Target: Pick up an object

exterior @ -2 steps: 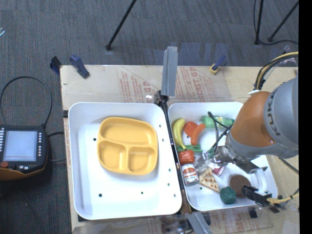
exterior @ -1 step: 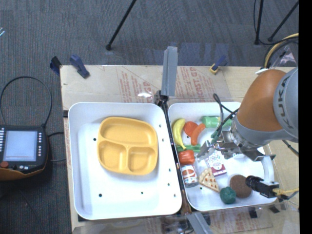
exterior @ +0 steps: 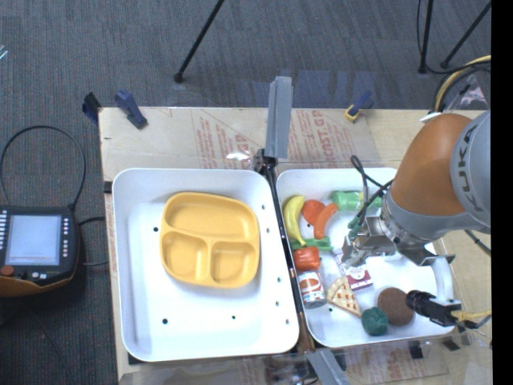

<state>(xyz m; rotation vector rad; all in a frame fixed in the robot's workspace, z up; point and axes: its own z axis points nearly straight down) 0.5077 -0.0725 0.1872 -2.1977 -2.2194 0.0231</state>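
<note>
White bins: two shallow bins are seen side by side on the bench; the left bin [exterior: 136,311] carries a yellow divided tray [exterior: 212,239], the right bin [exterior: 446,283] carries the small objects.
Candidate objects: a banana [exterior: 292,215], an orange-red piece [exterior: 319,215], a green piece [exterior: 347,200], a red tomato-like piece [exterior: 306,257], a small can [exterior: 311,289], a waffle-patterned wedge [exterior: 344,297], a red-and-white packet [exterior: 361,278], a brown round piece [exterior: 393,305] and a dark green lump [exterior: 373,320] are clustered in the right bin.
End effector: the end effector [exterior: 353,253] is lowered into the middle of the right bin, just above the packet and the wedge, beside the tomato-like piece. Whether it is apart or together cannot be told; nothing is seen held.
Step in hand: the descent toward a grasp is judged to be under way; no object has yet been lifted.
Next move: a single target should be settled on, probably the packet or the wedge, and closure made squarely over it.
Risk: close neighbours may be nudged or pinched alongside.
</note>
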